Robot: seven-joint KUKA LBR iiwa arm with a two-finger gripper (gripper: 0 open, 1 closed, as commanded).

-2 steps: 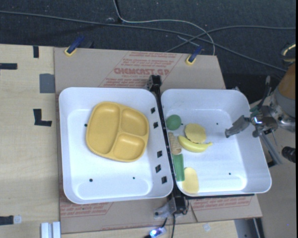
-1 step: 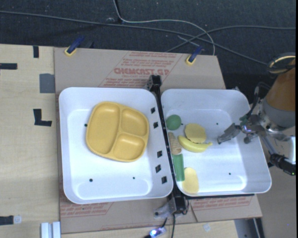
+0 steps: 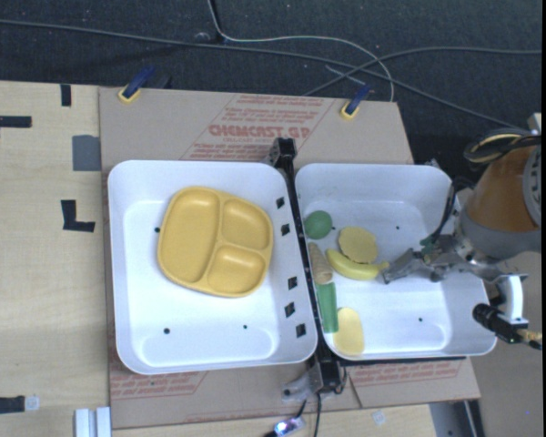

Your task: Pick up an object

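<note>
Toy banana (image 3: 353, 266) lies in right bin (image 3: 409, 182), near its middle, curved, w/ a round yellow disc (image 3: 358, 242) touching its upper side. Gripper (image 3: 389, 272) sits just right of the banana's end, low over the bin floor; can't tell its state, too dark and small. Nothing visibly between them. Green ball (image 3: 318, 224) up-left of the disc, near the divider. Green stick (image 3: 328, 306) and pale yellow piece (image 3: 349, 331) along the bin's left side, lower down; tan piece (image 3: 320, 262) above the stick. Left bin (image 3: 127, 244) holds a yellow divided plate (image 3: 215, 241), three compartments. Both bins rest on cardboard sheet (image 3: 255, 126).
</note>
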